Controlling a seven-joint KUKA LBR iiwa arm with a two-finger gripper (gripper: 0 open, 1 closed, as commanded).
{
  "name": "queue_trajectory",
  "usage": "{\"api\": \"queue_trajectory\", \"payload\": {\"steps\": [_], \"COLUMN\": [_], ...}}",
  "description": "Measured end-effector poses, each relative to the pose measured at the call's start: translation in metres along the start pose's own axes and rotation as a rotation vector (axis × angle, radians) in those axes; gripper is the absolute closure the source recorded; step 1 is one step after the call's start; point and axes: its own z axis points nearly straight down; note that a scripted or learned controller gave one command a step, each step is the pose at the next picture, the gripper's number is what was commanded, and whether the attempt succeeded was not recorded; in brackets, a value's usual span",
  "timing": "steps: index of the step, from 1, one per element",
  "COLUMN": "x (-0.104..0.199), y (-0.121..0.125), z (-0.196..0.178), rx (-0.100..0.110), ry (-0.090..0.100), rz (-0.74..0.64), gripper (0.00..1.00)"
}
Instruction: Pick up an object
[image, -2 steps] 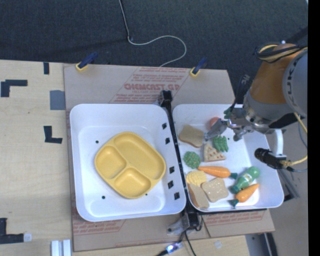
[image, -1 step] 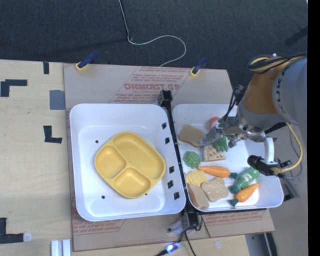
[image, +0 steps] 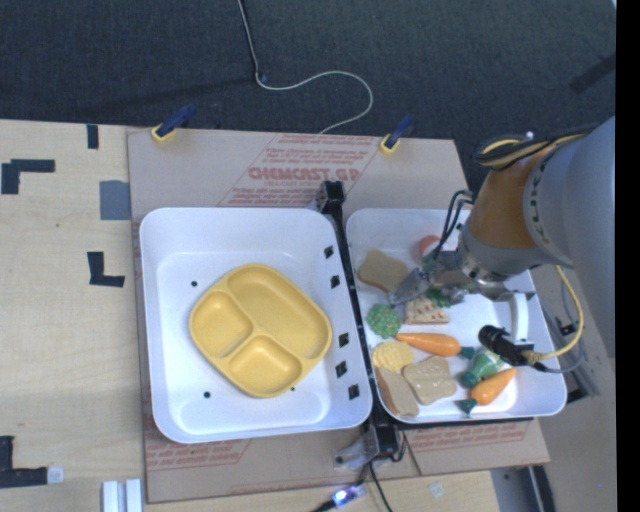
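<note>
Two white bins sit side by side: the left bin (image: 165, 330) holds a yellow divided tray (image: 260, 328); the right bin (image: 545, 400) holds toy food, including a carrot (image: 428, 344) and bread slice (image: 431, 380). The gripper (image: 418, 288) hangs low over a cracker (image: 427, 313); its grip state cannot be told

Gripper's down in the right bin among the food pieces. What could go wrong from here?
1. The gripper sits in a tight cluster: cracker, broccoli and bread slice lie close, so it may nudge or catch the wrong piece.
2. The flat cracker offers little to pinch and may slip.
3. The carrot just below could get pushed aside.
</note>
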Motion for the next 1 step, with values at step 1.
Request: {"api": "queue_trajectory", "payload": {"steps": [1], "x": [-0.001], "y": [0.002], "z": [-0.0145], "rx": [-0.007], "ry": [-0.002], "rz": [0.001], "gripper": [1.0]}}
